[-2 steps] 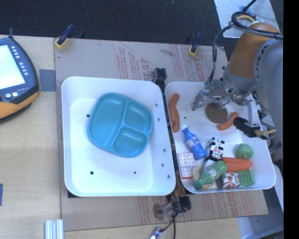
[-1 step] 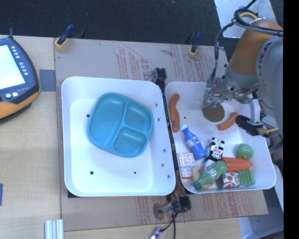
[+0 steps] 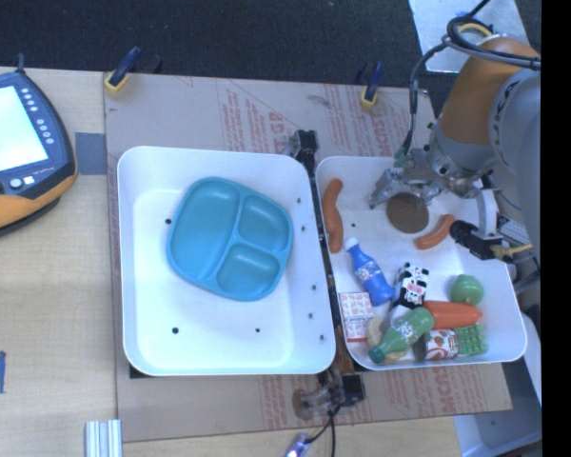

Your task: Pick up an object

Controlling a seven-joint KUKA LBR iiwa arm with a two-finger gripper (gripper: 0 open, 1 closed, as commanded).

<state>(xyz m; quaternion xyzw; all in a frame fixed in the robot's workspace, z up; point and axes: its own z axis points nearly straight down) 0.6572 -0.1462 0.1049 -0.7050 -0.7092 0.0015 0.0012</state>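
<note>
A pale wooden counter (image 3: pixel 48 284) is lying under me, with a sheet of cardboard (image 3: pixel 219 112) clamped over it and two shallow white bins sitting side by side on top. The left bin (image 3: pixel 143 341) is carrying a blue divided plate (image 3: pixel 231 239). The right bin (image 3: pixel 514 336) is holding the clutter I am choosing from. I am reaching in from three o'clock, and my jaws (image 3: pixel 406 190) are hanging over the bin's upper end, spread fairly wide with nothing between them.

Directly beneath them, a touch toward six o'clock, a brown round disc (image 3: pixel 407 215) is lying flat on the bin floor; I judge it the nearest thing to take. A short sausage (image 3: pixel 434 231) is lying just beside it toward four o'clock, its long axis running from seven to one o'clock. A longer sausage (image 3: pixel 332 215) is resting near the bin's left wall at nine o'clock from me, its long axis running twelve to six. Farther toward six o'clock are a blue bottle (image 3: pixel 368 269), a toy cow (image 3: pixel 414 285), a green ball (image 3: pixel 466 288), a carrot (image 3: pixel 450 313) and a green bottle (image 3: pixel 401 334), crowding together.

The coming move, as I judge it, is turning on a short straight descent onto the disc.
</note>
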